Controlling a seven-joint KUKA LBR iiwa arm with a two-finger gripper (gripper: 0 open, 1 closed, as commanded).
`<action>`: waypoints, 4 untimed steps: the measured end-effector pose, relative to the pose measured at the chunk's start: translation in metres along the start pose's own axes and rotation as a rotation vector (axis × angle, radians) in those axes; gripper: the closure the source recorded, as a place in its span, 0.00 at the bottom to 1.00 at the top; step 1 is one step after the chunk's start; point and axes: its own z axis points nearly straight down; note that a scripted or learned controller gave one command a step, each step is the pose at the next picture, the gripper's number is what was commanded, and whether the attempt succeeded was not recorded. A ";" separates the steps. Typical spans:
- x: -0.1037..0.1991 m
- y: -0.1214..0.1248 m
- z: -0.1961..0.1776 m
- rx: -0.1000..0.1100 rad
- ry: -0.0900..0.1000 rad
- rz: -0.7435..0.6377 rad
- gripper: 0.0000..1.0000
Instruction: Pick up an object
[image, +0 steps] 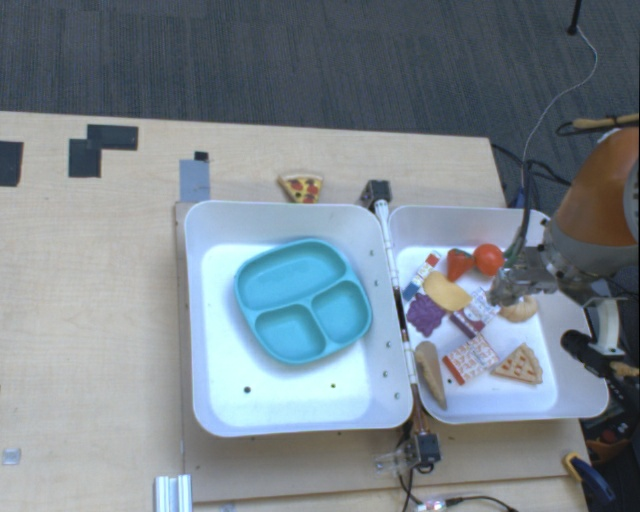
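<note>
The right bin holds a heap of toy food: a red tomato, a red pepper, a yellow piece, a purple bunch, a tan cone, a red-and-white checked pack, a pizza slice and a tan bread piece. My gripper hangs low over the bin's upper right part, between the tomato and the bread piece. The arm's body hides the fingertips.
The left bin bears a teal three-compartment plate. A second pizza slice lies on the bench behind the bins, next to a small black clamp. The arm's orange band looms at the right edge.
</note>
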 end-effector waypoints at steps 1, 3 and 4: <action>-0.001 0.000 0.000 0.001 0.000 0.001 0.00; 0.054 0.001 0.050 -0.022 -0.006 0.002 1.00; 0.108 0.071 -0.032 -0.003 0.001 -0.002 1.00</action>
